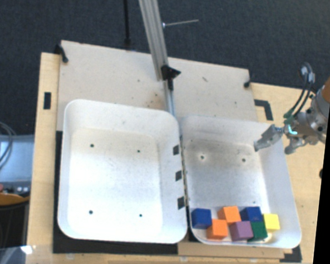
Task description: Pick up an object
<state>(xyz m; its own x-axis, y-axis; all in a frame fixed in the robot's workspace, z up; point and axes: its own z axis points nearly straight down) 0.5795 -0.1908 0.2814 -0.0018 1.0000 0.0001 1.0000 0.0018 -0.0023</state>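
Observation:
Several small coloured cubes lie huddled at the near edge of the right bin (220,164): a blue cube (201,217), two orange cubes (231,213), a purple cube (240,230), a green cube (259,230), another blue one (253,213) and a yellow cube (271,221). My gripper (279,141) hovers over the right bin's far right corner, well away from the cubes. Its two grey fingers (265,138) stand spread apart with nothing between them.
The left bin (119,170) sits beside the right one, with small clips along the shared rims. A slanted aluminium post (155,35) rises from the bench behind the bins. Cables and a pendant (4,169) lie off the bench at the left.

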